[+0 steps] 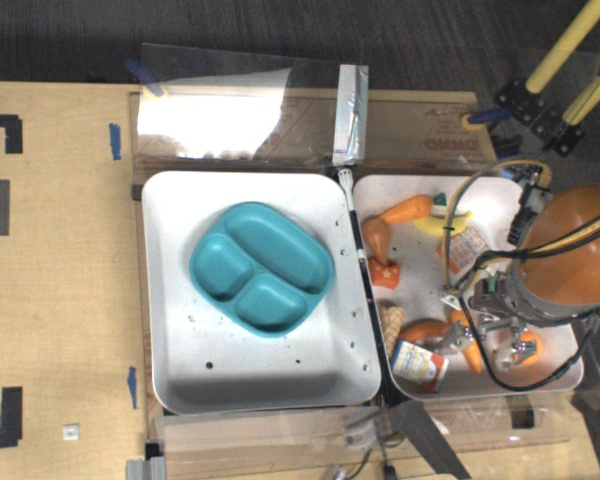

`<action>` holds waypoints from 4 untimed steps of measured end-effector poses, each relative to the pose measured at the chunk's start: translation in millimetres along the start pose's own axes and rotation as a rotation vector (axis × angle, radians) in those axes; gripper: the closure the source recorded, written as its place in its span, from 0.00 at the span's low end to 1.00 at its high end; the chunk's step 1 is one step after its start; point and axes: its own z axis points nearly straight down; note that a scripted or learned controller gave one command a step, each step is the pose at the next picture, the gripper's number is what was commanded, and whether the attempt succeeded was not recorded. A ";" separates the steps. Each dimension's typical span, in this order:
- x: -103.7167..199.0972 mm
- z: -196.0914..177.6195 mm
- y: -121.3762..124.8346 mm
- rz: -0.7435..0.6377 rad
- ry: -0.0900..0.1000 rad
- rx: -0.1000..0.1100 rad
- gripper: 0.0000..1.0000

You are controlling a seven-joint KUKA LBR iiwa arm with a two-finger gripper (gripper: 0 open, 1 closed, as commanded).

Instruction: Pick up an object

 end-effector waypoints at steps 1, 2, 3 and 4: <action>-4.1 -12.2 -2.6 -0.003 -0.005 0.009 1.00; 5.6 -0.1 -2.1 -0.301 -0.003 0.001 1.00; 8.3 -0.2 -3.3 -0.298 0.001 0.003 0.00; -11.5 -0.5 2.7 -0.504 0.004 0.004 0.00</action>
